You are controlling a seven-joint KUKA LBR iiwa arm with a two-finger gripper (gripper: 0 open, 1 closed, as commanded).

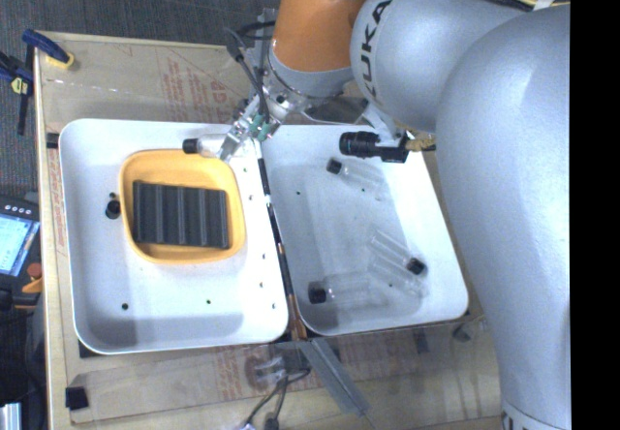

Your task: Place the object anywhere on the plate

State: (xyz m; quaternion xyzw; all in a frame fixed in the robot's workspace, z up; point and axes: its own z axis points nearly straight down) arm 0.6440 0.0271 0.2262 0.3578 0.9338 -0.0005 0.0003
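Note:
A yellow plate (142,167) with a dark ribbed insert (182,215) lies in the left bin (97,312). My gripper (231,146) hangs just above the plate's far right corner, by the bin's back wall. It is shut on a clear vial with a black cap (192,144). The vial sticks out to the left of the fingertips, level with the plate's far rim.
A small black piece (112,208) lies in the left bin beside the plate's left edge. The right bin (441,234) holds several clear vials with black caps (334,167) (415,265) (317,294). The arm's bulk covers the right side and back.

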